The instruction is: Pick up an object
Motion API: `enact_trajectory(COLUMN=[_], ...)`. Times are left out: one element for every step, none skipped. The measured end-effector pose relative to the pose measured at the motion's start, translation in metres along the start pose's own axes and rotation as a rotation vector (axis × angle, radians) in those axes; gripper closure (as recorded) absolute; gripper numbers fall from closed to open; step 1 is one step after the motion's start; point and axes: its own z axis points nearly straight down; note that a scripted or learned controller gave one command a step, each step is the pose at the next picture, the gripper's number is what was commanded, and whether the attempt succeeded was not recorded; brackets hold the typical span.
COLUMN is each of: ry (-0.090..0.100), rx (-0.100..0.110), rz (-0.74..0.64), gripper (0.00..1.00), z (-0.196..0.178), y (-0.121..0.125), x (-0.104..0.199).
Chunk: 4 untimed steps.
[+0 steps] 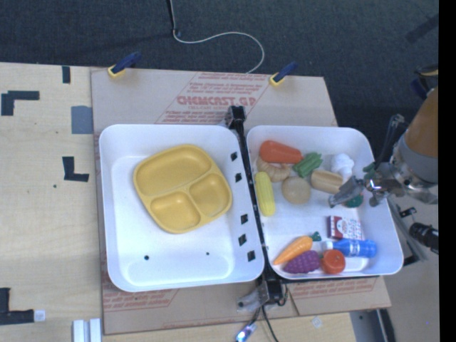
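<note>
We reach in over the right rim of the right bin (381,191), and our gripper (350,193) hangs just inside that rim, tilted toward the bin's middle. Its fingers (343,194) look slightly spread, with something teal between or just under their tips; we cannot tell whether that is a part of the fingers or a small toy, so we claim no hold on anything. No object has been picked yet, and the choice is open. The nearest candidate is the tan roll-shaped toy (326,181), which lies just beyond the fingertips, up and toward the bin's middle, its long axis running roughly along the line of our reach. Just past it sits the round beige ball (296,190), with the green leafy piece (308,164) and the orange-red carrot-like toy (280,151) farther along that same direction. The white piece (343,163) sits close to the fingers on the far side. On the near side of the fingers lies the small red-and-white carton (345,227), and beyond it the blue bottle (355,248), red tomato (333,261), purple grapes (305,263) and small carrot (293,249). The yellow corn (265,193) lies along the divider, well apart from the fingers. We judge the tan roll the easiest target: a short advance, then closing across its narrow width. The left bin (114,191) with its yellow divided plate (182,188) lies far beyond our reach line, on the counter (43,191).
</note>
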Motion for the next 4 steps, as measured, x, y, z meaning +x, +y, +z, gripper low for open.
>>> enact_trajectory(ry=[0.000, 0.000, 0.002, 0.000], rx=[0.001, -0.009, -0.007, 0.004], rz=[-0.001, -0.008, -0.010, -0.008], gripper=[1.00, 1.00, 1.00, 1.00], z=[-0.010, -0.102, -0.158, -0.105], y=[0.000, -0.009, -0.022, -0.017], x=[0.001, 0.069, 0.144, 0.235])
